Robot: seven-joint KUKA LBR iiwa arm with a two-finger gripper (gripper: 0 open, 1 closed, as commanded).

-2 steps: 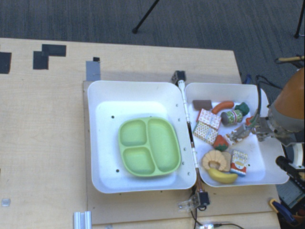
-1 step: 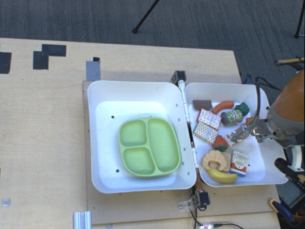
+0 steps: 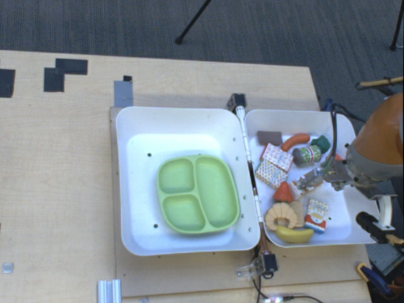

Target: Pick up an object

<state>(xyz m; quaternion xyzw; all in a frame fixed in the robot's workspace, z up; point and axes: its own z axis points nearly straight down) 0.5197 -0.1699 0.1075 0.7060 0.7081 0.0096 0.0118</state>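
Note:
The right bin [image 3: 341,232] holds several toys: a brown block [image 3: 269,137], an orange-red sausage [image 3: 295,141], a green can [image 3: 307,154], a checkered box [image 3: 273,164], a red wedge [image 3: 284,192], a croissant [image 3: 284,214], a banana [image 3: 293,234] and a small white and red carton [image 3: 316,213]. My gripper [image 3: 310,182] reaches in from the right and hangs low over the middle of this bin, between the green can and the carton, just right of the red wedge. Nothing is visibly lifted off the bin floor.
The left bin [image 3: 136,169] holds a light green divided plate [image 3: 198,194]. A hinge strip [image 3: 249,169] runs between the two bins. The arm's orange band [image 3: 382,134] stands over the right bin's right wall. Cables lie at the bench's front edge [image 3: 265,270].

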